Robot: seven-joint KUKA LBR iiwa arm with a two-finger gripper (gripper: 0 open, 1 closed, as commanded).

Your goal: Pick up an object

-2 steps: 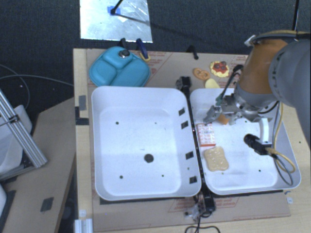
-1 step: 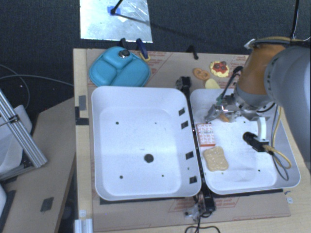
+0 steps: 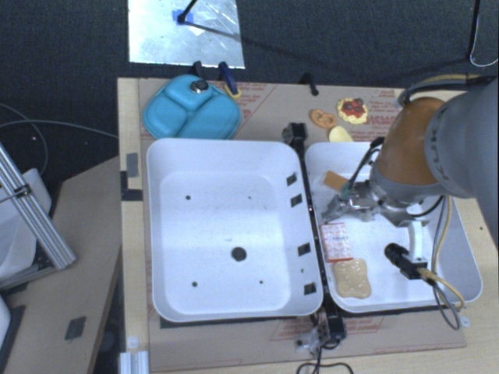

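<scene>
Grey arm (image 3: 448, 142) reaches from the right, bent down over the right bin (image 3: 466, 263). Its gripper (image 3: 343, 207) hangs low above a red-and-white packet (image 3: 336, 241); grasp state cannot be told. A tan cracker (image 3: 352, 278) lies just below the packet.

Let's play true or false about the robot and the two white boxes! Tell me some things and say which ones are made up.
1. The robot arm reaches over the right bin. True.
2. A tan, bear-shaped thing lies in the left bin. False: it lies in the right bin, near its front edge.
3. A blue divided tray sits on the bench behind the left bin. True.
4. The little red-and-white packet lies on the blue tray. False: it lies in the right bin, just behind the tan thing.
5. The gripper is down inside the right bin, near the packet. True.
</scene>
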